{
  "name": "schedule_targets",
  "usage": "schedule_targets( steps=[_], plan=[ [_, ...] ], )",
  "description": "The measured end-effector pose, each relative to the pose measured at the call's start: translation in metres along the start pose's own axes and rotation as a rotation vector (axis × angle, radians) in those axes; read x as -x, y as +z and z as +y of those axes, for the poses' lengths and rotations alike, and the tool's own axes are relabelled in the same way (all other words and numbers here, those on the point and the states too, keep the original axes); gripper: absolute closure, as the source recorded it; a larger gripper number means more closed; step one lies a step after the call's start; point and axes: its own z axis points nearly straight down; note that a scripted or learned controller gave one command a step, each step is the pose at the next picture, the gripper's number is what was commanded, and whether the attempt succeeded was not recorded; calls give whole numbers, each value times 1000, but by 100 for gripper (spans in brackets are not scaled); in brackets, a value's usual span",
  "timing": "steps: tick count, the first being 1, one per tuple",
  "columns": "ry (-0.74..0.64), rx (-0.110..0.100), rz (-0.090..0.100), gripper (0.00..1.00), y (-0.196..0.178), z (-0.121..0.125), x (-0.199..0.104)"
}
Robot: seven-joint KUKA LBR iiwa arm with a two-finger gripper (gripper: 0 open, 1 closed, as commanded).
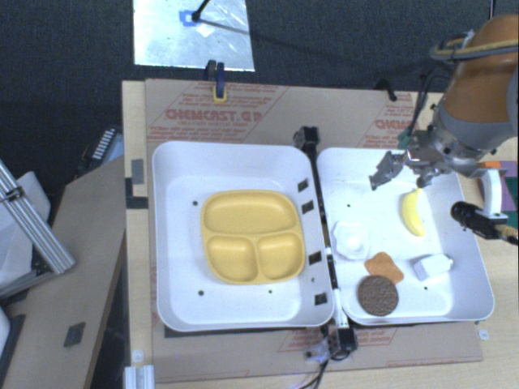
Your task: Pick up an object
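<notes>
The hand [403,171] hangs with fingers spread above the right bin [466,302], holding nothing, near the banana [413,214].

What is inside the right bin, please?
The right bin holds a banana, a white cup, an orange piece, a brown disc and a white block. The gripper covers part of the floor.

- Dark carpet floor [340,23] is seen behind the bench.
- A shiny metal sheet [193,21] is laid on it.
- Brown printed cardboard [243,112] is spread over the bench top.
- An aluminium rail [32,225] is seen at left.
</notes>
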Motion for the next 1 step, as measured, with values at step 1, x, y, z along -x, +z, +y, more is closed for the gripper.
schedule_targets(
  steps=[1],
  plan=[
    [-2, 11, -1, 0, -7, 2, 0]
  ],
)
